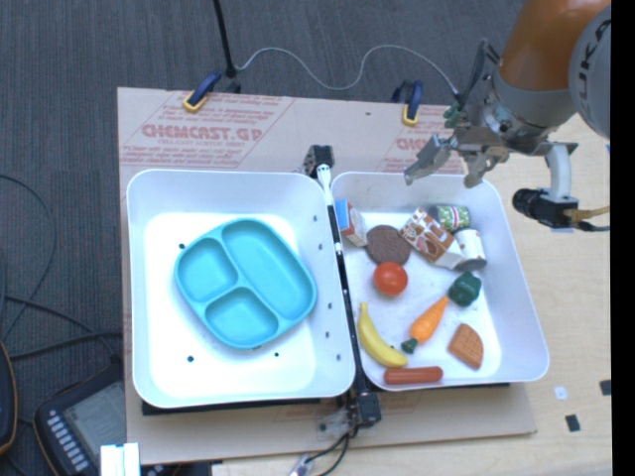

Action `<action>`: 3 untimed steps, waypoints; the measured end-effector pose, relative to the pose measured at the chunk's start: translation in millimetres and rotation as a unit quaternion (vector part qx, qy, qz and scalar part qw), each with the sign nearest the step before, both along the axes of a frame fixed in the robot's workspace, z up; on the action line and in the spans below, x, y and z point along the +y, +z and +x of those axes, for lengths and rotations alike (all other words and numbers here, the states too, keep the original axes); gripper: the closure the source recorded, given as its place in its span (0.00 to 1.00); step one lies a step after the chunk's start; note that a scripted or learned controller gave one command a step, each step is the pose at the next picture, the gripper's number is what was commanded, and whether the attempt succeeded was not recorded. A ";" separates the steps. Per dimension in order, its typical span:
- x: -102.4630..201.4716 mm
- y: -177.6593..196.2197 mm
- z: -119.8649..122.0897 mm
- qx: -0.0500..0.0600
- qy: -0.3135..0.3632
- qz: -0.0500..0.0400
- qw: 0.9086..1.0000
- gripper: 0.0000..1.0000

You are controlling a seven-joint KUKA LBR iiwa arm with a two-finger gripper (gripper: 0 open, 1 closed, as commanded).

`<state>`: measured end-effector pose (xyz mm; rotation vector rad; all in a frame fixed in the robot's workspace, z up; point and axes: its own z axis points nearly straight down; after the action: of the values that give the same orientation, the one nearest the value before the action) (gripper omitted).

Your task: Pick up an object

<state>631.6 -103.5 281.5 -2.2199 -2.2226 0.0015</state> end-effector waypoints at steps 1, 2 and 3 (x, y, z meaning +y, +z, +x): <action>-51.7 -165.9 2.0 0.003 -0.001 0.000 1.000 0.00; -51.7 -153.0 4.1 0.000 -0.001 0.000 1.000 1.00; -8.7 -106.1 -18.4 0.000 0.001 0.000 1.000 1.00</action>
<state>613.2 -112.2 175.4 -2.2185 -2.2237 0.0004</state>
